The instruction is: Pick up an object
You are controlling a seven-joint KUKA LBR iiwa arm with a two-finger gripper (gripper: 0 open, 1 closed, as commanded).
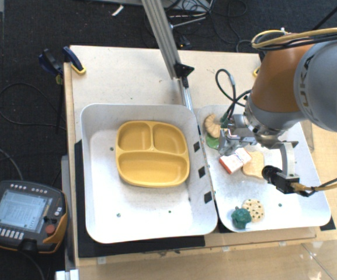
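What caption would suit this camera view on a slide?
Grey arm reaching over the right bin of small items, beside a yellow tray in the left bin.

The pale speckled wooden bench [127,74] bears two shallow white plastic bins: the left bin [98,214] at nine o'clock, the right bin [308,209] touching it at three o'clock.

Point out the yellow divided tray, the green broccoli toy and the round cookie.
yellow divided tray [153,169]: camera view, floor of its large lower compartment.
green broccoli toy [240,217]: camera view, middle of its green top.
round cookie [253,209]: camera view, its speckled face.
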